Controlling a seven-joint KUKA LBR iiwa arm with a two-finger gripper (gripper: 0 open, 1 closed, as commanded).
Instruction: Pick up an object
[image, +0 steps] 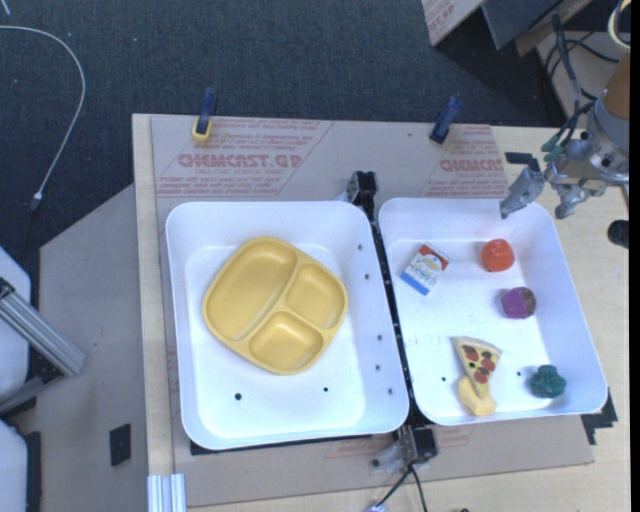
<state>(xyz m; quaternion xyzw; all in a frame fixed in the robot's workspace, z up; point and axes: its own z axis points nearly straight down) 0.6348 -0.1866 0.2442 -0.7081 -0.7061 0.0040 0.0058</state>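
- Gripper (546, 197) hangs over the far rim of the right bin (585, 330), fingers spread apart, nothing between them.
- No pick started yet, by my read. Any object qualifies; all candidates sit in the right bin.
- Closest target: orange-red ball (497, 255), near the far side of the bin, just in front of the gripper. Shortest move, so I'd take that.
- Purple piece (517, 302) sits just nearer the camera than the ball, close but apart. Line the fingers up so neither lands on it.
- Round things likely roll under a one-sided touch: centre over the ball, descend straight, close only once both fingers straddle it.
- Small box (424, 269) lies alone near the bin's left wall, tilted; good fallback, flat sides should clamp well if the fingers align across its short axis.
- Pizza slice toy (475, 372) lies flat and low; probably hard to get fingers under. Skip.
- Green piece (547, 381) sits near the right wall at the front corner; wall may block a finger.
- Yellow divided plate (276, 317) in the left bin (190, 300) is wide and shallow, poor fit for two fingers.
- Confirm hold after lifting; don't assume.
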